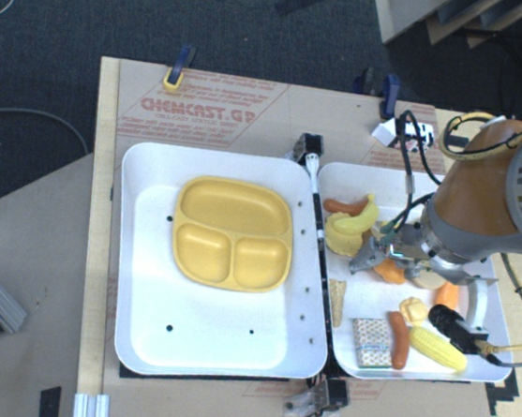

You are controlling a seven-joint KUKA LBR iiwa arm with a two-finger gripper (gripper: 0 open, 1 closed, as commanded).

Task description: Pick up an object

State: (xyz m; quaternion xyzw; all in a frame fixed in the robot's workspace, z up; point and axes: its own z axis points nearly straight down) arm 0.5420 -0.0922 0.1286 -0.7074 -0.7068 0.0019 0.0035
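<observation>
Camera view: gripper [375, 255] lowered into the right bin [496, 373], just beside the yellow cup [345, 234]; finger state cannot be told. Approach step; next, closing on one item.

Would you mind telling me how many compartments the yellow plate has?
3: on the yellow plate in the left bin, one wide compartment along the far side and two smaller ones side by side along the near side.
</observation>
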